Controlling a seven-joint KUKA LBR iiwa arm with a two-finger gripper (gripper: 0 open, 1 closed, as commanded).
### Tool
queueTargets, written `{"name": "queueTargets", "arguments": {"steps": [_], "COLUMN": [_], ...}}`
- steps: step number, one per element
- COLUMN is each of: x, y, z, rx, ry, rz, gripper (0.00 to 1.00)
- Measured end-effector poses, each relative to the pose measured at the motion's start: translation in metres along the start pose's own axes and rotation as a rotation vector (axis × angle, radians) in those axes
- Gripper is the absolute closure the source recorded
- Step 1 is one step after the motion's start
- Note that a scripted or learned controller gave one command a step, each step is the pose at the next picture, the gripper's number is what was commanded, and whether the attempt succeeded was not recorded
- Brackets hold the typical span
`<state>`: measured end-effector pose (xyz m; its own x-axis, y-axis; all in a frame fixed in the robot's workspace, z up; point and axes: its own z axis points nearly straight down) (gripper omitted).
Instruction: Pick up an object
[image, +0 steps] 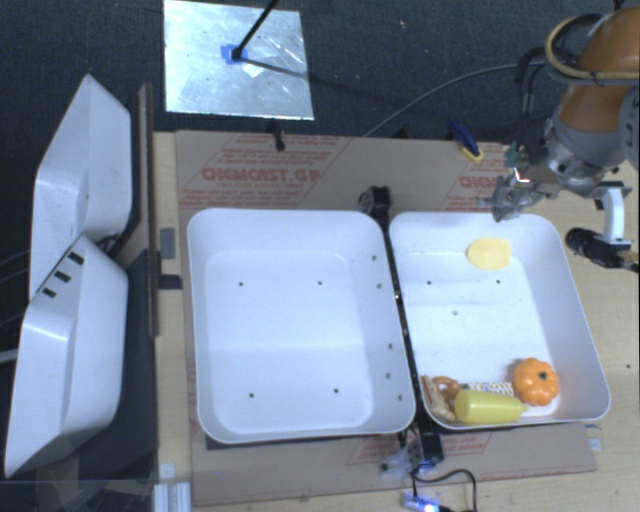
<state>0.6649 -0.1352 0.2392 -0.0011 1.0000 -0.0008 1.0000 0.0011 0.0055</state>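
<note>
Your gripper (508, 205) sits at the far rim of the right-hand shallow white bin (580, 330), hanging off the grey arm with the orange band (598, 90) that comes in from the right. Nothing is between the fingers as far as you can see; whether the jaws are wide or narrow I cannot tell, the tip is small and blurred against the rim. Closest to the jaws is the flat pale yellow disc (489, 254), just below them on the bin floor, apart from the fingers. Well away from the jaws, at the near edge of the same bin, you have a cluster: a small orange pumpkin-shaped toy (536, 381), a yellow-green cylinder lying on its side (488, 405) just beside it, and a brown pretzel-like piece (440, 388) next to the cylinder's left end, probably touching it. The left-hand white bin (215, 330) lies further from the jaws, across the centre divide.
</note>
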Motion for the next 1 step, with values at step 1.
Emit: {"name": "queueTargets", "arguments": {"steps": [1], "x": [0.0558], "y": [-0.0099], "z": [-0.007], "rx": [0.004], "ry": [0.002], "rz": [-0.003], "gripper": [1.0]}}
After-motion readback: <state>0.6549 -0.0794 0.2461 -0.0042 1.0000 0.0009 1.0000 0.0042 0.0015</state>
